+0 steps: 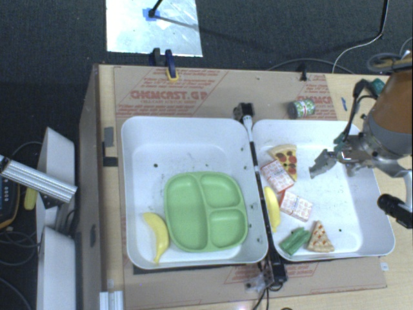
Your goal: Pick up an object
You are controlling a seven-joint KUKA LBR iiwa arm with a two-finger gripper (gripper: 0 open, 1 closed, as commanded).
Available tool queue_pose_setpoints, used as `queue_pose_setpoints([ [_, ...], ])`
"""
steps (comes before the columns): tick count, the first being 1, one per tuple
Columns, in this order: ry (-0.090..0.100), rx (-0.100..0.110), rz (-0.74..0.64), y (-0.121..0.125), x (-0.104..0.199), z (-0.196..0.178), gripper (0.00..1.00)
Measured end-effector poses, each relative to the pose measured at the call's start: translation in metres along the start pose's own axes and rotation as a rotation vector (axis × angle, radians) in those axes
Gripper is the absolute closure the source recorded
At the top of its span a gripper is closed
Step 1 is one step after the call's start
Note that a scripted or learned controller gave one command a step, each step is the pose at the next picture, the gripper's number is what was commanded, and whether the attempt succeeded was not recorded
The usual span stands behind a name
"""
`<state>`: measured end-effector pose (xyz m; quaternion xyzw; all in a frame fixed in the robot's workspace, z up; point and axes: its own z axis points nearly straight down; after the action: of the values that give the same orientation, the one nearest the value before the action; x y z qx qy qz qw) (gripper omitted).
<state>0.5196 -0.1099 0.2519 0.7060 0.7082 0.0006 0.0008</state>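
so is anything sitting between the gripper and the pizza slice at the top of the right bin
Nothing visible does. The gripper hangs over bare white floor of the right bin, and the pizza slice lies to its left in the camera view with only open bin floor between them. The cracker pieces sit lower, off that line.

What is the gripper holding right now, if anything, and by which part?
Nothing. The gripper hangs over a bare patch of the right bin, apart from the pizza slice beside it, with nothing between its fingers.
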Motion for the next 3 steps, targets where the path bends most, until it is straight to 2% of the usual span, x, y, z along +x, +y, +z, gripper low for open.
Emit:
queue_pose_setpoints([
  [1, 0.0, 0.002, 0.0, 0.066, 0.02, 0.07, 0.0],
  [2, -0.002, -0.008, 0.002, 0.095, -0.006, 0.163, 0.0],
  [3, -0.001, -0.008, -0.002, 0.141, -0.007, 0.163, 0.0],
])
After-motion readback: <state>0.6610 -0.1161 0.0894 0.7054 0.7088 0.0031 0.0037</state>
